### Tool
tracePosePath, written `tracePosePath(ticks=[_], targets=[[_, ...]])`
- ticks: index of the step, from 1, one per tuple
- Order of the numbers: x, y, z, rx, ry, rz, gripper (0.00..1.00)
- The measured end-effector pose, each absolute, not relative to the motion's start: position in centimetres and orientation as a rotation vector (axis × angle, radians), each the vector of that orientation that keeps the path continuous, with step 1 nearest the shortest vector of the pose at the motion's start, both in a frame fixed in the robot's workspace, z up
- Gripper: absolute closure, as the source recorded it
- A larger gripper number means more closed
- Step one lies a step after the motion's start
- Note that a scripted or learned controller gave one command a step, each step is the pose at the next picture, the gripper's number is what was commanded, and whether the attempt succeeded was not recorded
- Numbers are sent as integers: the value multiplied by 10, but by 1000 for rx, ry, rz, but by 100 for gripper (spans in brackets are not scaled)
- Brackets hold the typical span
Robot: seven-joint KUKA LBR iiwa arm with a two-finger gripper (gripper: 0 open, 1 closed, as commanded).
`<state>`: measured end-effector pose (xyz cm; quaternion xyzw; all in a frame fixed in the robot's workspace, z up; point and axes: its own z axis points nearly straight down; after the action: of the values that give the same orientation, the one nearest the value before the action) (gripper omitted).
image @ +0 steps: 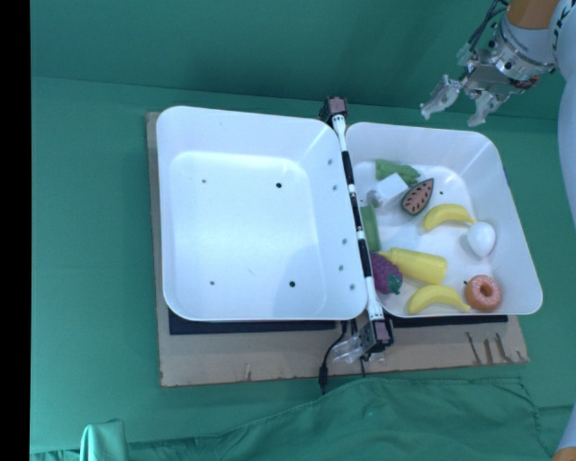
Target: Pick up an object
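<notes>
Smooth plastic toy foods are lying in the right bin (504, 176): two curved bananas (447, 215), a ringed doughnut (483, 293), a watermelon wedge (417, 196), an egg (481, 238). The claw (460, 99) is hovering above the bin's far edge, fingers spread apart, gripping nothing, its arm (540, 27) reaching in from the right.

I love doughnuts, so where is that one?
The doughnut lies in the right bin's near right corner, beside a banana and below the white egg.
</notes>
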<state>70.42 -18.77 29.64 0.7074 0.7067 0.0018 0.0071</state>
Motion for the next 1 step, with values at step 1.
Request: tracePosePath(ticks=[1], targets=[[702,-188,311,2216,2205,4,100]])
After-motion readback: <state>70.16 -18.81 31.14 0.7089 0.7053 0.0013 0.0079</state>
